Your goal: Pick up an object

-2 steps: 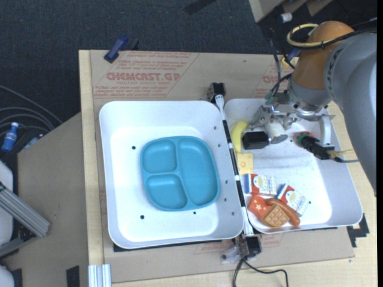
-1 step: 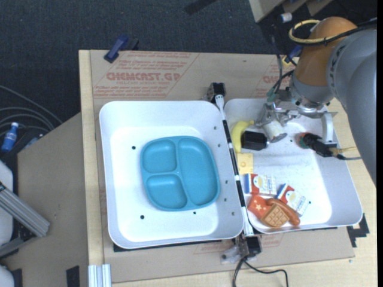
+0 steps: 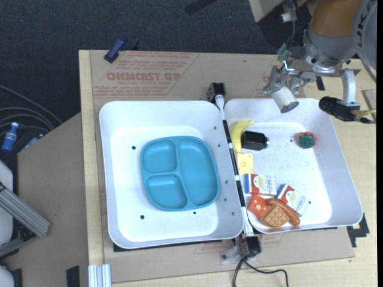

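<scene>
Several small objects sat in the right bin, any of them a fair pick for the task. We saw a yellow banana-shaped toy against the bin's left wall, a black block touching it, a small teal and red ball well apart to the right, and a pile at the near edge: a yellow card, some printed packets and a waffle-like toy. The left bin held a blue divided plate.

We placed the gripper above the right bin's far rim, high up, with nothing visible between its fingers. We could not tell from this slant whether it was spread or closed.

We judged everything here light, toy weight. The black block looked stiff and boxy, with flat sides that should take a pinch well, but the banana pressing on one side left little room there, so a grasp across its free faces seemed better. The ball stood alone with room all round, an easy target, though round and probably slick, so it could roll out of a pinch unless taken across the middle. The packets looked thin, flat and overlapping, hard to get under. The waffle toy looked rigid, but it lay crowded against the bin's near wall.
</scene>
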